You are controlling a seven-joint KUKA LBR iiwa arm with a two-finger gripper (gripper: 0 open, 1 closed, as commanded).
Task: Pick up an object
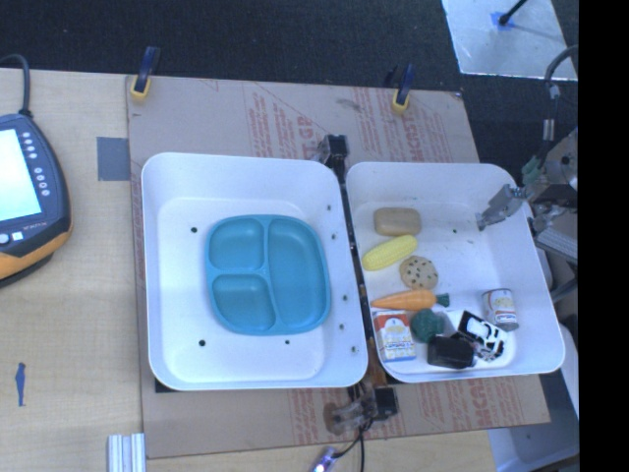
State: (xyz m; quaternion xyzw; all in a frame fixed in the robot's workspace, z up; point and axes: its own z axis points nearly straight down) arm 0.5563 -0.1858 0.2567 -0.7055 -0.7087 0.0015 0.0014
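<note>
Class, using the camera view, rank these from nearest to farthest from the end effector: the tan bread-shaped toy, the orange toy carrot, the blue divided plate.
The end effector sits at the right bin's upper right edge.
1. Tan bread-shaped toy: right bin, upper left part.
2. Orange toy carrot: right bin, lower down, toward its left.
3. Blue divided plate: middle of the left bin.

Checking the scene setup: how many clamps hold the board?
2, both on the board's far edge: clamp above the left bin's corner, clamp above the right bin. Others may be hidden.
</note>
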